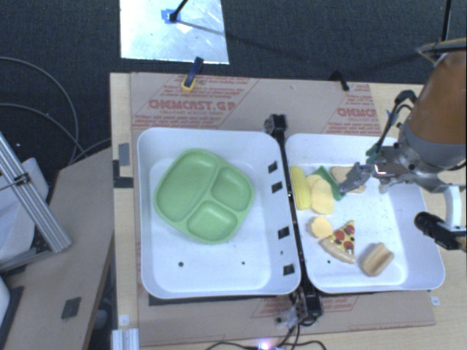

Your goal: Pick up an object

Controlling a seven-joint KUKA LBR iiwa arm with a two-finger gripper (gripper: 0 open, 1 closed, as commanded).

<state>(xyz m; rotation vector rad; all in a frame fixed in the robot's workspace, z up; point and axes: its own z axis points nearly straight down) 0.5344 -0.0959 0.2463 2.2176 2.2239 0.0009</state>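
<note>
The right bin (419, 217) holds several toy foods. A yellow corn cob (298, 187) lies along its left wall, with pale yellow pieces (322, 197) and a green piece (327, 183) beside it. A pizza slice (341, 240) and a tan bun (376, 259) lie nearer the front, with another yellow piece (320, 227) to the left of the slice. A tan item (341, 174) sits at the back. My gripper (356, 177) hangs low over the bin's back middle, right at that tan item and just right of the green piece.
The left bin (157, 268) holds a green divided plate (204, 194). A black hinge strip (286, 195) runs between the bins. The arm's grey and orange body (438, 115) covers the right bin's far right corner. A silver sheet (174, 20) lies beyond the bench.
</note>
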